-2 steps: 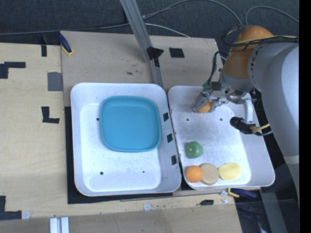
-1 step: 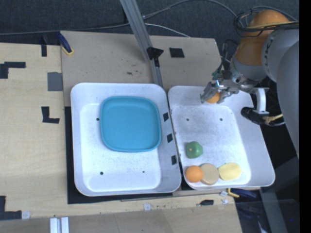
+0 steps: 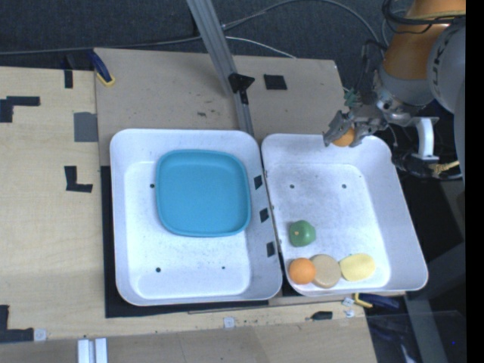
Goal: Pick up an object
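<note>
My gripper [image 3: 345, 132] hangs over the far rim of the right bin [image 3: 340, 195], and a small orange object [image 3: 344, 138] sits between its dark fingers, so it is shut on that object. At the near end of the right bin lie a green round piece [image 3: 302, 233], an orange ball [image 3: 302, 271], a tan disc [image 3: 326, 271] and a yellow lump [image 3: 357, 266]. The grey arm with its orange band [image 3: 427, 21] comes in from the upper right.
The left bin [image 3: 128, 203] holds a blue square plate [image 3: 203, 192]. A grey metal pole [image 3: 219, 48] slants from the top down to the gap between the bins. Cables [image 3: 435, 165] hang beside the right bin's far corner.
</note>
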`<act>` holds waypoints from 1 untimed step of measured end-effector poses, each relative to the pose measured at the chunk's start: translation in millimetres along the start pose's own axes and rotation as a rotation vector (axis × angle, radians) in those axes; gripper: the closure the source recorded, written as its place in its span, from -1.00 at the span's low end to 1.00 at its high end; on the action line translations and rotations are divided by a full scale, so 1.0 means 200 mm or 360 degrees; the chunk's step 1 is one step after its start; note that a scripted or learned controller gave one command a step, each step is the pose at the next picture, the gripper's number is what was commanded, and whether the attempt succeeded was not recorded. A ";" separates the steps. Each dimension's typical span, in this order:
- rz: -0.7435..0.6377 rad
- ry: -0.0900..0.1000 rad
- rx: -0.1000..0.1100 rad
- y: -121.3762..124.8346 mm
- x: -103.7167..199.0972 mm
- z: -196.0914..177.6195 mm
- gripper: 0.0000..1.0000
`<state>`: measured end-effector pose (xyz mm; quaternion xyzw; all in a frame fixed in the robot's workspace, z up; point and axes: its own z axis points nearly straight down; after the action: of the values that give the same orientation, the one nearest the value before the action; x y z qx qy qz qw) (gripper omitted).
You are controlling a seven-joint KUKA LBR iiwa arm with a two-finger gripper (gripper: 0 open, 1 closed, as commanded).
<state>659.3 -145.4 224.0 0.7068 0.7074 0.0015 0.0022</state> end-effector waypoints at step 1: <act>0.0001 0.0001 0.0006 0.00 0.00 -0.10 1.00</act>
<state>659.6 -145.2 244.0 0.7070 0.7072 0.0004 0.0005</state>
